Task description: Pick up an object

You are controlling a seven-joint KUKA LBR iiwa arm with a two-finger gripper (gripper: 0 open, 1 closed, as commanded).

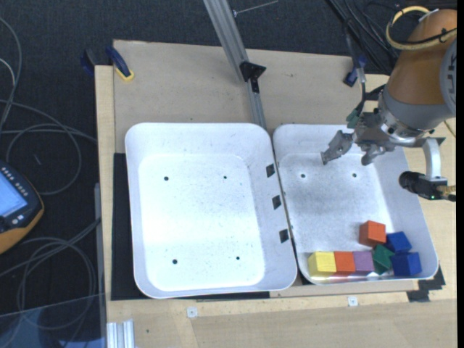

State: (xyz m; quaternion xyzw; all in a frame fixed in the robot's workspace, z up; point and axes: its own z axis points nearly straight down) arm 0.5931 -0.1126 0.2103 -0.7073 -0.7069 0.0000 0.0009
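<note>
The gripper (353,151) hangs over the far part of the right bin (319,194), near its back rim. Its two fingers are spread apart, one pointing toward the divide between the bins and the other toward the arm, and nothing is between them. The grey wrist and the orange band (420,53) of the arm rise behind it, toward the bin's far right corner.

The objects to pick are all in the near right corner of this same bin, well apart from the gripper. An orange-red block (373,232) stands a little away from the front wall. Just beside it, toward the bin's right wall, is a blue block (398,241), and another blue block (408,264) lies in the very corner. A green block (382,257) sits between them, tilted. Along the front wall there is a row touching each other: a yellow block (322,262), an orange block (344,261) and a purple block (363,260).

The left bin (196,209) lies next to the right bin, their rims touching, with small black clips along the divide. Behind the bins, a grey metal bar (228,38) runs at a slant across the wooden bench (181,85). A blue clamp (119,62) holds the bench's far left corner.
</note>
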